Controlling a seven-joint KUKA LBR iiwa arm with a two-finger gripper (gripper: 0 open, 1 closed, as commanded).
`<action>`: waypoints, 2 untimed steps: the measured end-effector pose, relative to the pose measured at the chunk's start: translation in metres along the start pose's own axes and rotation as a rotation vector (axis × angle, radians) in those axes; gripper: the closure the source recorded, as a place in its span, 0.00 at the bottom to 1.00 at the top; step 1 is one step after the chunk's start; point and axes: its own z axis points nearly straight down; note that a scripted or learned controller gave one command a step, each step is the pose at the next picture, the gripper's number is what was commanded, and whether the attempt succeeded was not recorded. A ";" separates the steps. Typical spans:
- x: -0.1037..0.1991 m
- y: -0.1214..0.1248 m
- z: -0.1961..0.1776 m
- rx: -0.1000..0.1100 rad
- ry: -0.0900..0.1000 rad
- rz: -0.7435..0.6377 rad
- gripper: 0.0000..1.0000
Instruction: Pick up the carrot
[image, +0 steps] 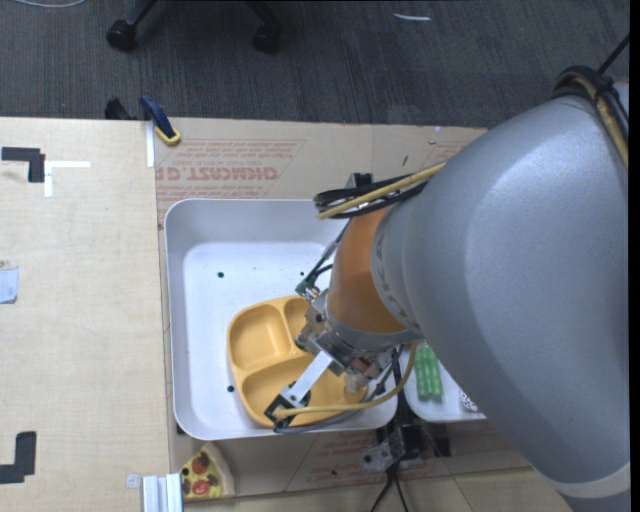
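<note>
The gripper (352, 376) is held low over the yellow divided plate (262, 345) in the white bin (190, 300) at lower centre of the frame, in what is judged the reaching step; whether it is open cannot be told, and the carrot, presumably hidden beneath the wrist, must be confirmed before 1 lift is attempted.

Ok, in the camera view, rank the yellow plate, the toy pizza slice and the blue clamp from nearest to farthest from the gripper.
1. yellow plate, in the white bin, under the gripper.
2. toy pizza slice, by the bin's bottom-left corner.
3. blue clamp, top left, past the bin.
</note>
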 end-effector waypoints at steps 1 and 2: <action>0.004 0.004 -0.010 -0.010 0.011 0.007 1.00; 0.035 -0.037 -0.061 -0.009 -0.001 0.255 1.00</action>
